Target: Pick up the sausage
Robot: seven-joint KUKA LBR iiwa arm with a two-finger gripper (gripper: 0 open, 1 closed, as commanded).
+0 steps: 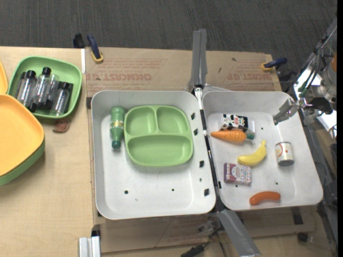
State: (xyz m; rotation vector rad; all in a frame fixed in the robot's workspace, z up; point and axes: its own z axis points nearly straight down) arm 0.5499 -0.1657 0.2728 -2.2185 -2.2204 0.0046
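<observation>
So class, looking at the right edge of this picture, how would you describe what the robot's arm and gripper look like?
The gripper is a slim, grey metallic piece, shiny in the light. Behind it the arm shows pale grey and silver parts with dark struts or cables. It is partly cut off and blurred, so finer markings cannot be made out.

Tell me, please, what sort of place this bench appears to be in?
Probably a robotics lab test bench: two shallow white bins clamped to a cardboard-covered table, toy food such as a sausage and banana, and a gripper at the right.
</observation>
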